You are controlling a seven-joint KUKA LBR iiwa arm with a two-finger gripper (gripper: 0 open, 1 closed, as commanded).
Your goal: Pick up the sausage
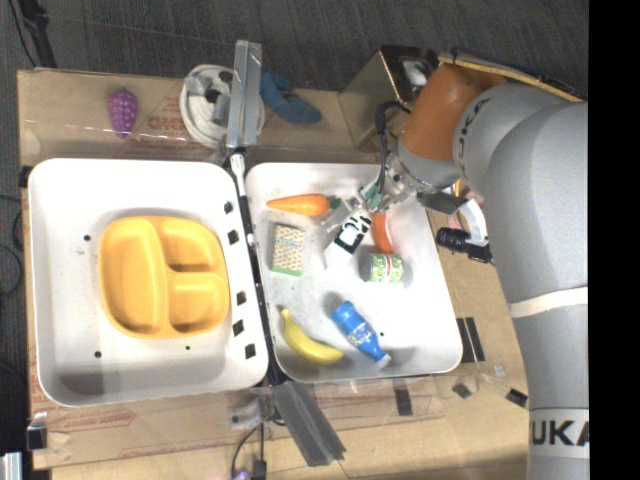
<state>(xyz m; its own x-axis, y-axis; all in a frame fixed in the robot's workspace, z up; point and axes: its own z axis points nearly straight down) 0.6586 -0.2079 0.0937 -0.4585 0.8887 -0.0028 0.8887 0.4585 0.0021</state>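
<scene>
The sausage (pixel 383 232) is a short orange-red piece lying in the right bin (pixel 440 298), near its far right side. My gripper (pixel 350 232) hangs low over the bin just to the left of the sausage, close beside it. The view is too small to tell whether it touches the sausage. The grey arm with its orange band (pixel 440 118) reaches in from the upper right.
The right bin also holds a carrot (pixel 298 205), a patterned packet (pixel 288 249), a green can (pixel 383 267), a blue bottle (pixel 359 333) and a banana (pixel 306 341). A yellow divided plate (pixel 165 273) lies in the left bin (pixel 60 208). Purple grapes (pixel 122 110) sit behind the bins.
</scene>
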